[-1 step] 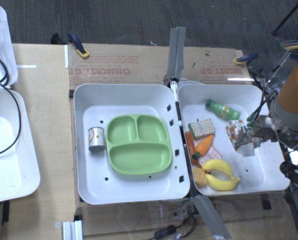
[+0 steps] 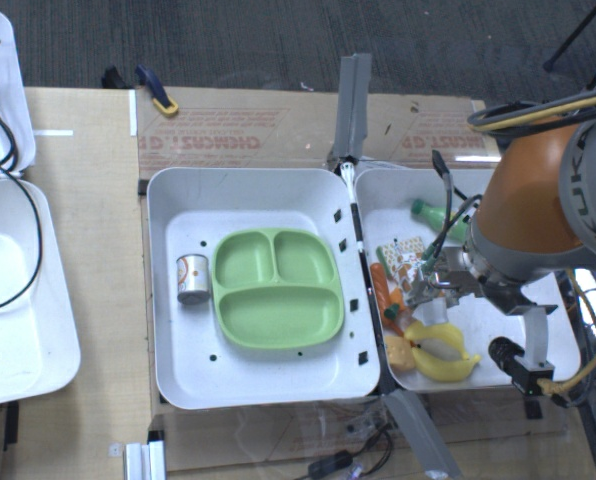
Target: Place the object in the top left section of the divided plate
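Can (image 2: 192, 278) lies just left of divided plate (image 2: 277, 288)

I observe a green divided plate (image 2: 278, 289) lying flat at the centre of the left bin (image 2: 168, 298), its two small sections facing the far side.

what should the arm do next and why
Probably lower a little onto one item and grip it. The end effector hangs over the right bin's pile, beside the carrot and above the banana, with nothing seen between its fingers, while the green divided plate sits in the left bin.
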